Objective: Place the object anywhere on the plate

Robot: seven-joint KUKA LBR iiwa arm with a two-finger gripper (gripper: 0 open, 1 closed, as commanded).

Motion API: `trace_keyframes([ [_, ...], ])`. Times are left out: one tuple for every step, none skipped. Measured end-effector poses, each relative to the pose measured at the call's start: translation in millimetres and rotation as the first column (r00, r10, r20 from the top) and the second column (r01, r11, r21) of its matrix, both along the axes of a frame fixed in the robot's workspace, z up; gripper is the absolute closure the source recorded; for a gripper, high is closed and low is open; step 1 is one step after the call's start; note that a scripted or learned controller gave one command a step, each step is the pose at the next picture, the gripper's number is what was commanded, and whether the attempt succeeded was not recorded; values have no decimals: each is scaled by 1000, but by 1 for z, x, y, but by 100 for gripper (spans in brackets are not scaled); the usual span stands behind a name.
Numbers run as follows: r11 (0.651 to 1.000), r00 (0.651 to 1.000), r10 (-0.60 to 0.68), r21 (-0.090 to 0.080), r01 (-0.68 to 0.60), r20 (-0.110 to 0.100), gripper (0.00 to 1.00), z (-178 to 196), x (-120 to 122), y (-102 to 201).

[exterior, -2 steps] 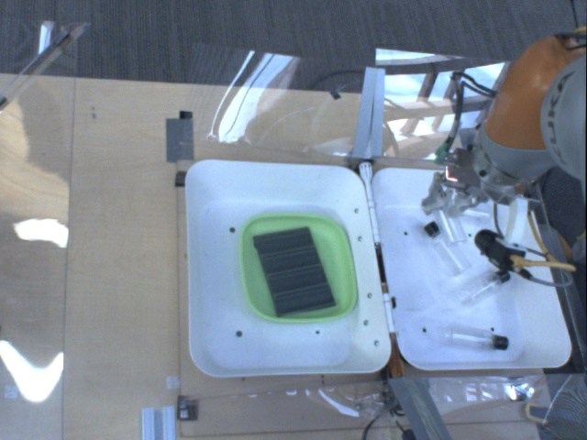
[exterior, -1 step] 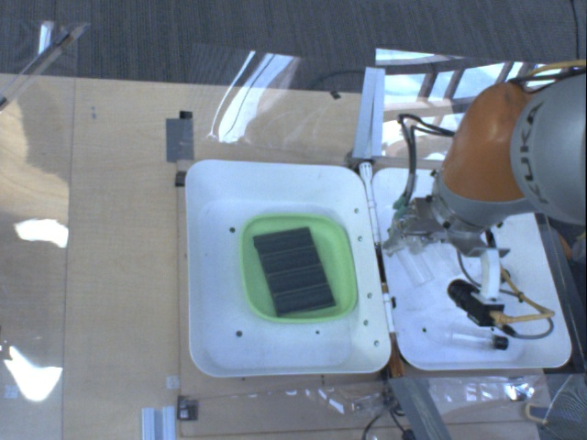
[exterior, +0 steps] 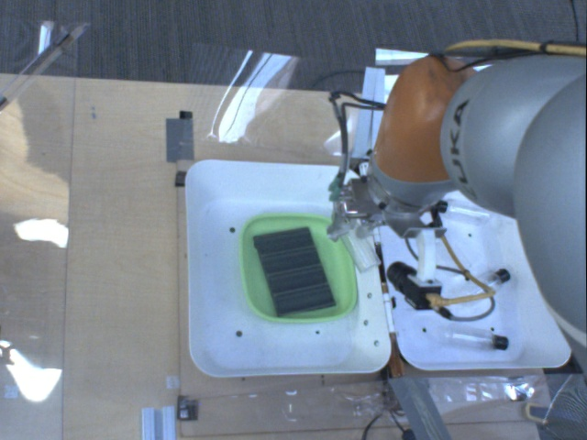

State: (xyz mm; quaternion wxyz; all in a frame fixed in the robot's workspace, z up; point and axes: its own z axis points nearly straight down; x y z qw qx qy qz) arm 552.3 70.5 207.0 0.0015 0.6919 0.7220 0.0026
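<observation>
- Two shallow white bins sat side by side on the bench as the grey arm [exterior: 495, 126] reached in from the right. Its gripper [exterior: 354, 230] was poised low over the divide between them, just beside the right rim of the green plate [exterior: 250, 257].
- The dark ribbed block [exterior: 293, 271] lay flat on the plate in the left bin [exterior: 204, 273], well inside the green rim and apart from the gripper. From that, you could judge the placing done.
- You could not tell whether the gripper was spread or pressed together, because the wrist and its orange band [exterior: 413, 126] covered it from above.
- The gripper hung close to the plate's right edge. A sideways or downward move from there could have clipped the rim, tipped the plate and slid the block off. A straight lift looked the safer exit.
- A fresh reach toward the block could likewise have dragged it off the plate.
- The arm hid much of the right bin [exterior: 550, 342]. The small pale, dark-tipped items [exterior: 496, 342] lying there were too slight for you to identify.
</observation>
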Motion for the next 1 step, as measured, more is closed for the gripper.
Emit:
trace_keyframes([
  [1000, 1000, -1, 0, 1, 0, 0, 0, 0, -1],
])
